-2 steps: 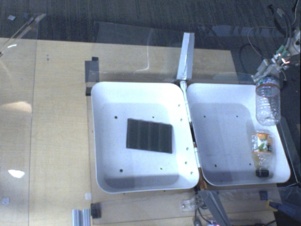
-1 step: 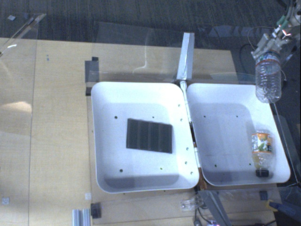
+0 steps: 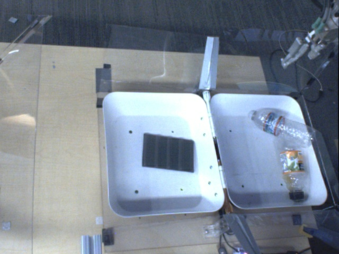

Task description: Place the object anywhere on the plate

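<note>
Right bin (image 3: 238, 142) holds 2 plastic bottles (image 3: 279, 126), left a dark plate (image 3: 168, 153); jaws' state unclear.

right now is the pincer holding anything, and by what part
Nothing is held. The pincer is up at the far right, beyond the bins, with nothing between its fingers. Both plastic bottles lie in the right bin.

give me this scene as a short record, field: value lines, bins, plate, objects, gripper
left bin: holds a dark ridged rectangular plate, lying flat near its middle
right bin: holds two clear plastic bottles
upper bottle: on its side, blue label, near the far right corner
lower bottle: orange label, dark cap toward the near edge
gripper: top right, beyond the bins
on plate: nothing yet
</note>
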`<act>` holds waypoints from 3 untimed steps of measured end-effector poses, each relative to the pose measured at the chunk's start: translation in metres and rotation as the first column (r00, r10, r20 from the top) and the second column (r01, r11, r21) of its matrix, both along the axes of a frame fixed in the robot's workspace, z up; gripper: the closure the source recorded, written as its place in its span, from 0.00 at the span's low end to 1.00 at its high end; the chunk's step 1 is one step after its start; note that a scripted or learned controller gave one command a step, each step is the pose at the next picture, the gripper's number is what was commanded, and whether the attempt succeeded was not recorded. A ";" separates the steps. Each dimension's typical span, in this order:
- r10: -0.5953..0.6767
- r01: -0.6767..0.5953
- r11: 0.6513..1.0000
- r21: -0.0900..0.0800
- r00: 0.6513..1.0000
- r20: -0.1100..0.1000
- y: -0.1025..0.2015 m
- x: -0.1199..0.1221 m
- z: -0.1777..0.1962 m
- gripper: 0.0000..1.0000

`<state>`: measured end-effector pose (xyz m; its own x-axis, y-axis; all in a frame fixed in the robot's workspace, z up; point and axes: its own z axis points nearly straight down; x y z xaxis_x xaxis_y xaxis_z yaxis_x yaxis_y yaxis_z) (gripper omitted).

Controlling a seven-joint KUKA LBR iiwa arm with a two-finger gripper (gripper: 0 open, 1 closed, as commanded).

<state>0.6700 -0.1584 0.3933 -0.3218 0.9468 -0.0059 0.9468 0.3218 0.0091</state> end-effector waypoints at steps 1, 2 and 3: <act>0.035 -0.035 0.999 0.000 0.999 0.001 0.034 0.000 0.045 0.00; 0.035 -0.035 0.999 0.000 0.999 0.000 0.034 0.000 0.044 0.00; 0.035 -0.035 0.999 0.000 0.999 0.000 0.034 0.000 0.044 0.00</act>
